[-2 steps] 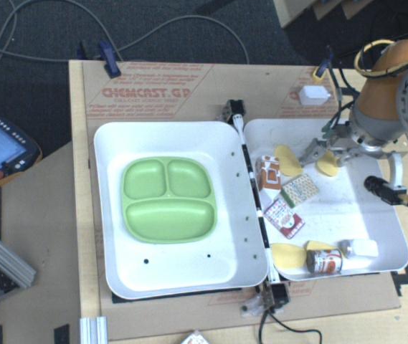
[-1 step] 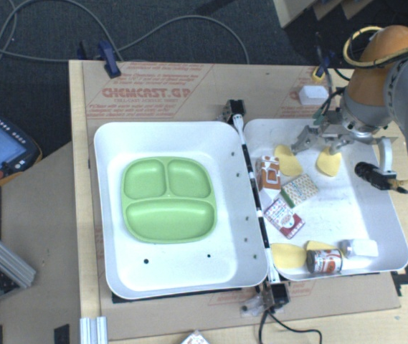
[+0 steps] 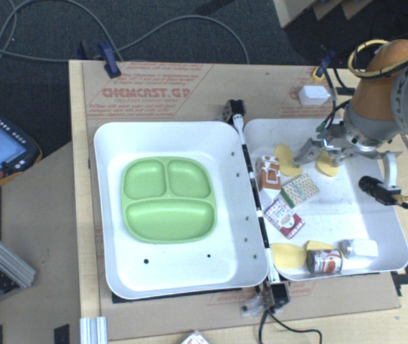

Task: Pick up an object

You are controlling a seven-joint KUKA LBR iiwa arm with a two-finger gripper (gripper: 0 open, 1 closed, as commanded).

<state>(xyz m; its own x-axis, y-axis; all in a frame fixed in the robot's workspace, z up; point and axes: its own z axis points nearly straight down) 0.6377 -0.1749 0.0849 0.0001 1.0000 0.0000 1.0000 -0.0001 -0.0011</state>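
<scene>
The bench (image 3: 153, 92) carries 2 shallow white bins side by side. The left bin (image 3: 110, 192) holds a green divided plate (image 3: 168, 199) with 3 compartments, lying flat near the bin's middle. The right bin (image 3: 383, 228) holds the smaller objects.

The grey arm (image 3: 394, 92) with its orange band reaches in from the right over the far part of the right bin. Its gripper (image 3: 324, 149) hangs low above the bin floor, with a yellow piece (image 3: 327, 166) just beside it; whether the fingers are spread or closed cannot be told.

Near the bin's left wall lie a brown-and-white packet (image 3: 269, 173), a yellow slice (image 3: 286, 158) touching it, a green patterned box (image 3: 300, 189) and a red-and-white packet (image 3: 284, 217), all close together. At the near edge, a yellow wedge (image 3: 286, 256) lies beside a small red-labelled can (image 3: 325, 261) on its side, with a white tube (image 3: 361, 249) just to its right.

A small white block (image 3: 312, 94) sits on the bench beyond the right bin.
</scene>
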